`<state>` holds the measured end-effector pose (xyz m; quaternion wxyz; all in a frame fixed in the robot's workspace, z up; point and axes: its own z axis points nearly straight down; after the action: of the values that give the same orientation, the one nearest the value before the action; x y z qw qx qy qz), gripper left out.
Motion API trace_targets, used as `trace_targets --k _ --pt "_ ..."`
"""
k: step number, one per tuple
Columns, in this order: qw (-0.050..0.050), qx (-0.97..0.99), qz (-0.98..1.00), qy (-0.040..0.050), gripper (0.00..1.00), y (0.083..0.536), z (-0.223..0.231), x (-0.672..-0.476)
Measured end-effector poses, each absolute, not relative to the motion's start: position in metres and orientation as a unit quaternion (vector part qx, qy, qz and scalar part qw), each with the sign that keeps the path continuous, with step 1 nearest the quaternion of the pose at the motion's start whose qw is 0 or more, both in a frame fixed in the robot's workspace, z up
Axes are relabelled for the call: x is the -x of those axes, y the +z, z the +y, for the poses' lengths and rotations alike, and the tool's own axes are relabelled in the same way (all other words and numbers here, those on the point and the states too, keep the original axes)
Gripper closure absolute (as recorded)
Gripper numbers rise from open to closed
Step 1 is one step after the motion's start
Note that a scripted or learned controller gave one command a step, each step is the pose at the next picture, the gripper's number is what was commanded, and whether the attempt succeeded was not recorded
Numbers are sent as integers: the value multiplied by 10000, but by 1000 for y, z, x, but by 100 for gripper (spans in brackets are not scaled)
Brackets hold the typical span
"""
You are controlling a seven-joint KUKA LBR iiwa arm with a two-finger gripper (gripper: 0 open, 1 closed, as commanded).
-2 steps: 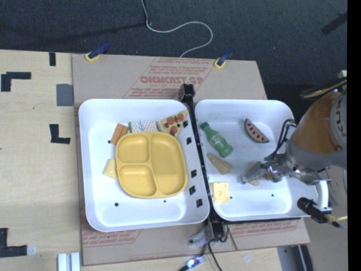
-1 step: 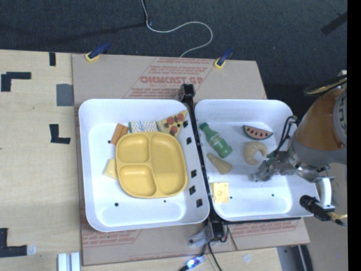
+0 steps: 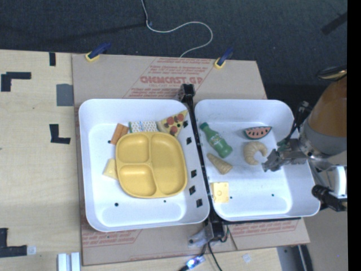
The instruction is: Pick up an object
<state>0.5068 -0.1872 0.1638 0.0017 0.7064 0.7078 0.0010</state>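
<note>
The right bin (image 3: 282,206) holds a green bottle (image 3: 216,140), a watermelon slice (image 3: 257,132), a tan croissant (image 3: 255,151), a cone-shaped piece (image 3: 220,163) and a yellow cheese square (image 3: 220,192). My gripper (image 3: 272,162) hangs low over the right bin's right part, just right of the croissant and below the watermelon slice. Nothing is visibly between its dark fingers. The arm's orange band (image 3: 330,114) is at the right edge.
The left bin (image 3: 93,151) holds a yellow divided plate (image 3: 151,164), with a pizza slice (image 3: 174,122), an orange stick (image 3: 119,133) and a pale wedge (image 3: 109,168) around it. Both bins rest on cardboard (image 3: 169,75). A white cable (image 3: 180,27) lies at the back.
</note>
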Motion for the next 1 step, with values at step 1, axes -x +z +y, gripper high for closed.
trace_targets --k 1 --pt "21 -7063 7079 10 100 227 -187 -509"
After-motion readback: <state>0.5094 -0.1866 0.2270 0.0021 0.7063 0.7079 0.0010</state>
